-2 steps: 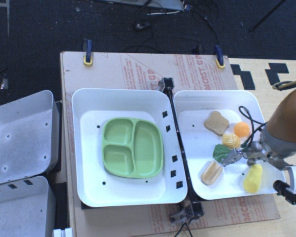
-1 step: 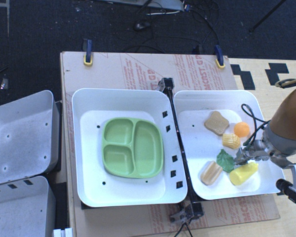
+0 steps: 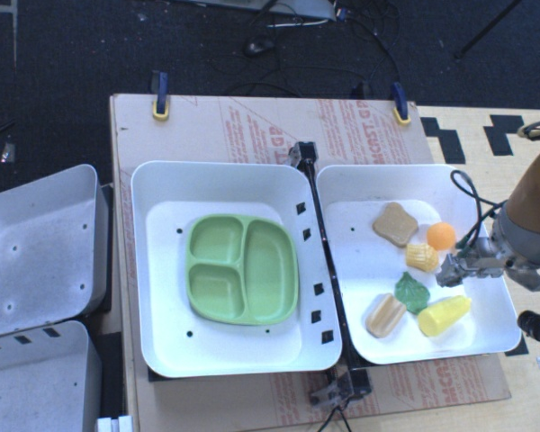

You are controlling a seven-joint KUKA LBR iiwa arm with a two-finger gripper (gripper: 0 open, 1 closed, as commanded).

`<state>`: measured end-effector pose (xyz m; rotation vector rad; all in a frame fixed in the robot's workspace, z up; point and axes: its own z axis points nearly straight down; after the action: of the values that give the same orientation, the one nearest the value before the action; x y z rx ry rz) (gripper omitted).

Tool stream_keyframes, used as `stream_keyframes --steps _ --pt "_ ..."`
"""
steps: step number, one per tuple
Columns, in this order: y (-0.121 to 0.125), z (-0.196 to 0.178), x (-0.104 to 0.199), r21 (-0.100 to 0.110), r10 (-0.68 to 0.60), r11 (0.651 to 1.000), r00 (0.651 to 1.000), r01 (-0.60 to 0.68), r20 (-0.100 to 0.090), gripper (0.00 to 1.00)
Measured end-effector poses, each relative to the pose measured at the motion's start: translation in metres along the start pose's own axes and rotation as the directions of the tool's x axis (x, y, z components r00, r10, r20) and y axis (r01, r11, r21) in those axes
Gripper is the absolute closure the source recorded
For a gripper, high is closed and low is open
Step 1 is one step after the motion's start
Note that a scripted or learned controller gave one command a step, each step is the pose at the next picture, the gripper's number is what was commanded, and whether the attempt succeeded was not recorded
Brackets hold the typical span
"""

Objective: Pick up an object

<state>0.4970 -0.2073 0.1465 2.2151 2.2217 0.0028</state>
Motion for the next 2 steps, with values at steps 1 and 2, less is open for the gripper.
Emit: stream_keyframes --steps 1,2 --pt "0.01 -0.055 0.006 -0.002 -0.001 1.0 1.0 0.001 0.001 1.0" --pt "0.011 -0.074 0.006 0.001 0.0 1.0 1.0 0.0 0.0 1.0"
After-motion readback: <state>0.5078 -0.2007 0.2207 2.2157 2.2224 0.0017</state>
